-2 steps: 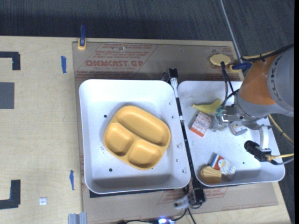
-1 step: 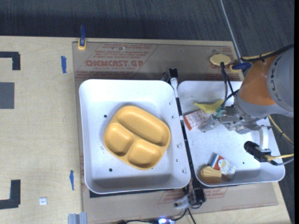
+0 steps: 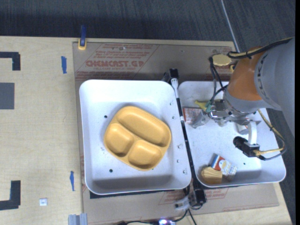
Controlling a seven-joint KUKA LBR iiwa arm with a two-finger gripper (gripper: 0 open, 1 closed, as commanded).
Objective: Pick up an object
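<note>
A yellow three-part tray (image 3: 136, 137) lies in the left bin (image 3: 89, 125) — while the arm (image 3: 262, 83) hangs over the right bin (image 3: 276, 172), where a small packet (image 3: 220, 165) rests near the front wall.

I see a pale wooden bench (image 3: 37, 139) marked with black and blue tape, a brown cardboard sheet (image 3: 122, 60) lying on it, and dark grey carpet (image 3: 140, 8) beyond its far edge.

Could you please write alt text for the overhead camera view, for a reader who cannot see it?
A grey robot arm with an orange band reaches from the right over the right white bin, which holds small items including a small box. The left white bin holds a yellow three-compartment tray.
</note>
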